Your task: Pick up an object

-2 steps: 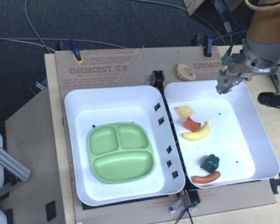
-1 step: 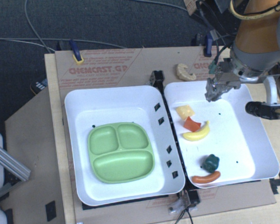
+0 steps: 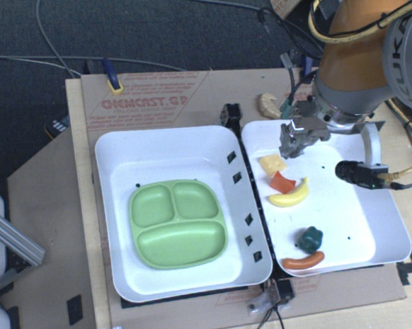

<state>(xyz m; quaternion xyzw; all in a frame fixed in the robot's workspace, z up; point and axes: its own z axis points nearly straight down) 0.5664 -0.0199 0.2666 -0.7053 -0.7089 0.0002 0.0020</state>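
Gripper (image 3: 292, 148) poised over right bin (image 3: 382, 231), far-left corner; finger state indiscernible. Yellow block (image 3: 271, 164) just beside it, down-left; red piece (image 3: 282, 182) and banana (image 3: 289, 196) beyond.

— Where was the camera set?
— Fixed high above the counter (image 3: 151, 93), it looked down at a slant and took in both white bins: the left bin (image 3: 113, 203) and the right bin (image 3: 382, 231).
— How near was it?
— Far enough back that dark floor showed beyond the counter's far edge.
— And the arm (image 3: 359, 34)?
— It entered from the frame's right, large in the upper corner.
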